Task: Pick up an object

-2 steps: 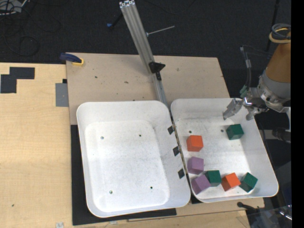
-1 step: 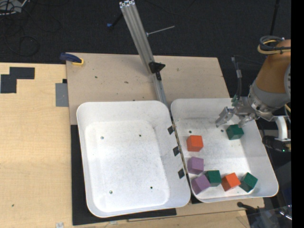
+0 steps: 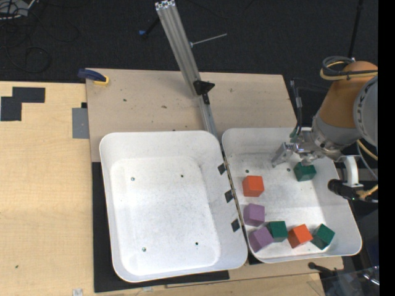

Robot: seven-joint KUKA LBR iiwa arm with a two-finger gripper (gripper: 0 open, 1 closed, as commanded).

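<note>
Arm (image 3: 352, 103) cut off at the right edge, end effector (image 3: 300, 155) fingertips blurred, green block (image 3: 304, 172) partly hidden beneath them

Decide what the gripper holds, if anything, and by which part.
It cannot be told: the gripper sits directly above a green block, but whether the block is gripped isn't visible.

No readable text, label or number anywhere.
</note>
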